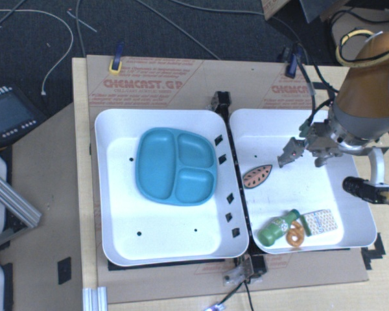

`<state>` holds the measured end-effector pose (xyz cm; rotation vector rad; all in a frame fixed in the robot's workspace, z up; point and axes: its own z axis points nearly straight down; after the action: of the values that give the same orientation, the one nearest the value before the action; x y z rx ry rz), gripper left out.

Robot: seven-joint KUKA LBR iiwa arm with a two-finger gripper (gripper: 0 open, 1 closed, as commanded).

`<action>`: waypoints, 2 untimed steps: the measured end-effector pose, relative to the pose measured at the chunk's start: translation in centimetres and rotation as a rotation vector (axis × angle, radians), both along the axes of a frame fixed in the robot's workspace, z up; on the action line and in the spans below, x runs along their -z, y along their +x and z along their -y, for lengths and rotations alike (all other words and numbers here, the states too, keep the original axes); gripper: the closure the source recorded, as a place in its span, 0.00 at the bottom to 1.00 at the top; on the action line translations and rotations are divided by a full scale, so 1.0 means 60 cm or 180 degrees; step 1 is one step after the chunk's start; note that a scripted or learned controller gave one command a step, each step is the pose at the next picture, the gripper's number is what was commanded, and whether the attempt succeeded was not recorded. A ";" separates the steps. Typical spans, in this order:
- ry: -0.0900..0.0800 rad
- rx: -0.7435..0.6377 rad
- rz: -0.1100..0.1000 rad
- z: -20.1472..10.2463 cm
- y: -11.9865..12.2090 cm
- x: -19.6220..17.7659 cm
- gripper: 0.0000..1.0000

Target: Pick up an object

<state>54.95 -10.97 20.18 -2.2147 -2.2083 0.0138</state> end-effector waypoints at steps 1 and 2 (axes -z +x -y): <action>-0.0006 -0.0010 0.0046 0.000 0.005 -0.012 0.00; -0.0003 -0.0008 0.0030 -0.013 0.005 0.063 0.00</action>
<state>55.25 -10.17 16.37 -2.2172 -2.2161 0.0046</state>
